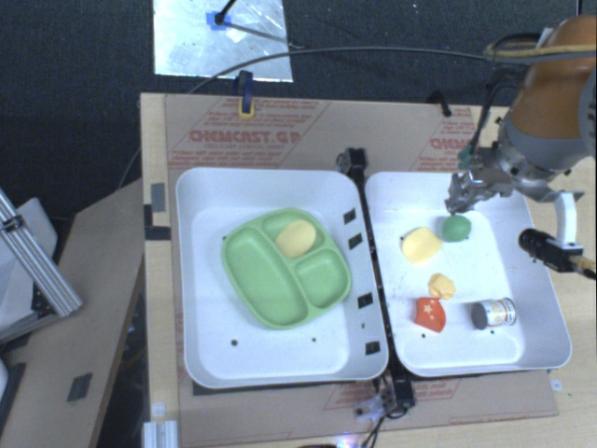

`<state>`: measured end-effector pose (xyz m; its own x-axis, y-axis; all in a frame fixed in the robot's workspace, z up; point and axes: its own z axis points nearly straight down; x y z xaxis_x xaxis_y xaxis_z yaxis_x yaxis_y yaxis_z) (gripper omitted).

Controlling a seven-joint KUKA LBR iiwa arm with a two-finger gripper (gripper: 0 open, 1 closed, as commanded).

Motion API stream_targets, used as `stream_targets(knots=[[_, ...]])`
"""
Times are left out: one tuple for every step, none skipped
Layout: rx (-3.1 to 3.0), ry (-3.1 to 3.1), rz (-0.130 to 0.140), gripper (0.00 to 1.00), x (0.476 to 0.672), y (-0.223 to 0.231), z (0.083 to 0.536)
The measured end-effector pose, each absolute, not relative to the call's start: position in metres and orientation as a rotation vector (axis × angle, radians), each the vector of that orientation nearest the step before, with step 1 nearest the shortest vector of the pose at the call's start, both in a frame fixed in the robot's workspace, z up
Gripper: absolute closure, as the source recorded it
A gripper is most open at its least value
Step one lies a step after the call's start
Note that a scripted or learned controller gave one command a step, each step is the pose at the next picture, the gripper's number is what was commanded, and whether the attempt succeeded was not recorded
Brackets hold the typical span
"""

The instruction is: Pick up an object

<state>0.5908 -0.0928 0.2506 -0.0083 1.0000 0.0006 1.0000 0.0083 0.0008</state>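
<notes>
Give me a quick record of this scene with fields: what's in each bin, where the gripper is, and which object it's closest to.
left bin: green divided plate with a pale yellow object in one compartment
right bin: green ball, yellow piece, small yellow-orange piece, red piece, small metal can lying on its side
gripper: over the right bin's far side
closest object: green ball, just below the gripper in the view

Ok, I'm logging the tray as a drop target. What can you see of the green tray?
The tray is pale green, looks like plastic, rounded, with three compartments. It lies flat and turned at an angle in the left bin. A yellow object sits in its upper right compartment; the other two hold nothing.
</notes>
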Motion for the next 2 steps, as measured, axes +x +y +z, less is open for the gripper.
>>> stream_targets(knots=[[2.211,2.233,0.003,1.0,0.592,-0.032,0.239],[2.21,2.233,0.004,1.0,0.591,0.026,0.239]])
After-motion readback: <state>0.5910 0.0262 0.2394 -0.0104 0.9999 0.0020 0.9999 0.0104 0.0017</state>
